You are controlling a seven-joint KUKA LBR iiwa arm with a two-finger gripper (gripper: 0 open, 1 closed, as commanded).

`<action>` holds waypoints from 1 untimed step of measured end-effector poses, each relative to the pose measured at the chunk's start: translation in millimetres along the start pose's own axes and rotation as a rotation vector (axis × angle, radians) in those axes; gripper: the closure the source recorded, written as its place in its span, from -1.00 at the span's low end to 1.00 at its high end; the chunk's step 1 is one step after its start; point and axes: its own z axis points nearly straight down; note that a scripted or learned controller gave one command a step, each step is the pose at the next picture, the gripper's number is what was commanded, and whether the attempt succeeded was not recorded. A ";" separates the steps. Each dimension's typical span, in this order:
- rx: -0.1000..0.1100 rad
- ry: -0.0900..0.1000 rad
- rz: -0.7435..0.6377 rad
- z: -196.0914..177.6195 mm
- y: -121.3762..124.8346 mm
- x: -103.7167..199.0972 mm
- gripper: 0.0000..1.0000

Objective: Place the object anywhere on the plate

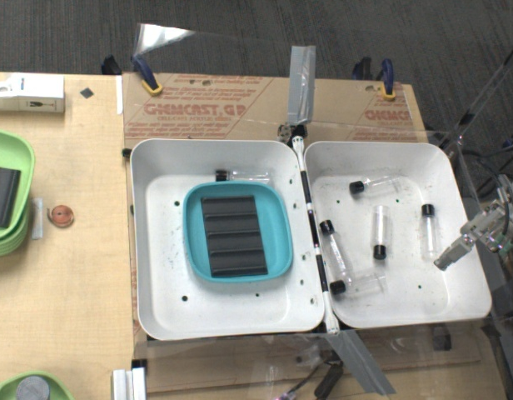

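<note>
Five clear tubes [378,233] lie loose in the right bin [456,307]; tool [456,252] sits at its edge, grip state unclear; teal plate [280,223] left.

Clear black-capped tubes [378,232] lie scattered in right bin; teal plate [277,223] sits left.

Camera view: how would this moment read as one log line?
tool at right bin's right edge | teal plate in left bin | clear tubes in right bin | none on plate

Green tray [11,192] at left, small orange disc [62,216], cardboard sheet [215,107]
</note>
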 end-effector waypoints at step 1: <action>0.001 -0.001 0.077 -120.0 1.5 0.5 -1.00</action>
